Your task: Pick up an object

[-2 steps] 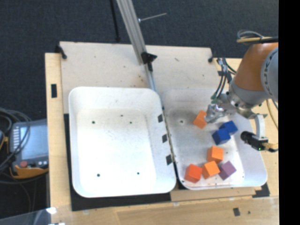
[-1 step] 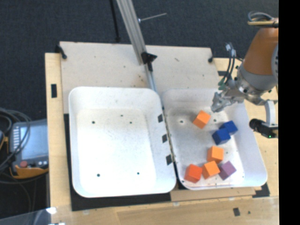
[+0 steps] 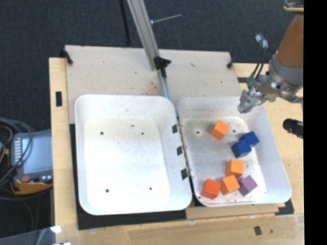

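The gripper (image 3: 247, 104) hovers over the right bin's (image 3: 273, 152) upper rim, holding nothing visible; finger spread I cannot tell. Approach step: next, descend toward the orange cube (image 3: 220, 129) lower left.

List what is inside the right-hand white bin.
The right bin holds six blocks: four orange blocks, a blue block and a purple block. Nothing looks hidden beneath them.

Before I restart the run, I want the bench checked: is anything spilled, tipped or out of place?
Nothing stands out. The blocks, four orange, one blue and one purple, all lie inside the right bin. The gripper hangs over that bin's far edge.
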You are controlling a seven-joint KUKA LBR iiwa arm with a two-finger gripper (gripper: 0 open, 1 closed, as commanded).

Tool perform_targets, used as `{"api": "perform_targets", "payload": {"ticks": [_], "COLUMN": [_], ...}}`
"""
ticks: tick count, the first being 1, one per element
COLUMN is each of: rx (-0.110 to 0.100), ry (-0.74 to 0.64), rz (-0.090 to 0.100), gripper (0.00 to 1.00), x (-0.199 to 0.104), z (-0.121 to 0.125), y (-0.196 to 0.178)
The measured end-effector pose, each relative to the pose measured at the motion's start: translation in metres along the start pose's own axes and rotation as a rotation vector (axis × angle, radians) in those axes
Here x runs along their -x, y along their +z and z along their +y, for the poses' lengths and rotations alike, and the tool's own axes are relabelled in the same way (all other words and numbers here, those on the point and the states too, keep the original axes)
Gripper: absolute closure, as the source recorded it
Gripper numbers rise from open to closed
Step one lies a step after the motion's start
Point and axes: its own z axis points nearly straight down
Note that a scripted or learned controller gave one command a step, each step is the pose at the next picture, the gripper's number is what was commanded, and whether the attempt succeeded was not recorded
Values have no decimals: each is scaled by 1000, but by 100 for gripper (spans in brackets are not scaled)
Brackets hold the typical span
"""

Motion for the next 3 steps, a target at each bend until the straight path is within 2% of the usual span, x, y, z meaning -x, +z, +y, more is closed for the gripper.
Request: {"api": "perform_targets", "payload": {"ticks": [2, 3], "rx": [-9, -5], "ry": [-1, -3], "rz": [2, 3], "gripper": [100, 100], "x": [-96, -150], "z": [15, 23], "y": [27, 18]}}
